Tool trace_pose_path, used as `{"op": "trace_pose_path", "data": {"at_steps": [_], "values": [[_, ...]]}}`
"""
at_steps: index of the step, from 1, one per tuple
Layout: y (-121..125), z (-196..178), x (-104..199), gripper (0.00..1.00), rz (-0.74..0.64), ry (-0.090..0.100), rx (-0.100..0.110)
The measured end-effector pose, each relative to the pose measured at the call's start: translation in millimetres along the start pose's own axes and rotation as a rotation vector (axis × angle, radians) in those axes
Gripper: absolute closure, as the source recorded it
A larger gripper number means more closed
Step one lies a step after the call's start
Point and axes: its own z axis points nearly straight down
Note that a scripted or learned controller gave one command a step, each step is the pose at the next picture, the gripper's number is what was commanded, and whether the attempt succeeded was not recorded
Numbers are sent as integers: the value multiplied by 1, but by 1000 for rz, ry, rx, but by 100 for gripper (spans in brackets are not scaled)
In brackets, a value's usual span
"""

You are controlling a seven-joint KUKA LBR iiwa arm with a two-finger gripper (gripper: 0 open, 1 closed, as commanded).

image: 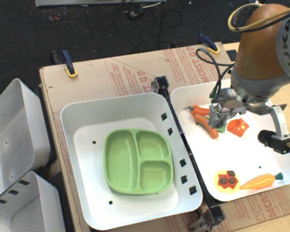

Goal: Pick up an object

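The left bin (pixel 82 167) holds a smooth green three-compartment plate (pixel 138 161). The right bin (pixel 288 179) holds orange pliers (pixel 205 120), a red wedge-shaped block (pixel 238 127), a carrot (pixel 260 180) and a yellow piece with dark studs (pixel 227 180). The gripper (pixel 217 116) sits at the pliers; its finger state cannot be determined. The cardboard base (pixel 127 77) bears red lettering, unreadable.

The arm (pixel 265 43) ran off the right edge of the view, so its upper part was cut away. Its wrist covered the upper right corner of the right bin (pixel 211 184). The gripper (pixel 218 117) was too small and dark to tell how its fingers stood. It overlapped the orange tongs (pixel 208 127) near the bin's upper left corner, hiding part of them. Two spare white bins (pixel 9 163) were cut off by the left edge.
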Motion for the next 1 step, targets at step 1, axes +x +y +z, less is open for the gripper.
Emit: {"op": "trace_pose_path", "data": {"at_steps": [1], "values": [[-19, 10, 53, 100, 0, 0, 0]]}}
